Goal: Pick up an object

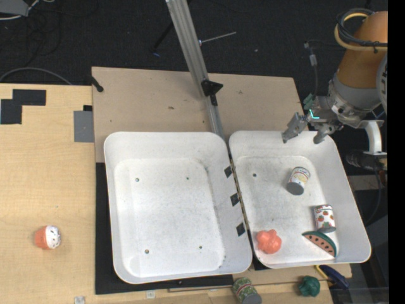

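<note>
Surface in light wood spans the 9 o'clock side, with a brown board behind the bins at 12 o'clock. Left bin sits at centre, right bin touching it on the 3 o'clock side. Arm, grey with orange band, comes in at 2 o'clock. Hand hangs over the far rim of the right bin, at that bin's 12 o'clock; its two fingers look spread apart, nothing between them. Metal rail runs from 12 o'clock down to the gap between the bins. Inside the right bin: small can near centre, tilted; patterned can at 4 o'clock; watermelon slice just beside it at 5 o'clock; red fruit toy at 7 o'clock near the rim. All lie well apart from the hand. Orange-white ball lies on the surface at 8 o'clock. Green toy and another can sit beyond the near rim at 6 o'clock.
</note>
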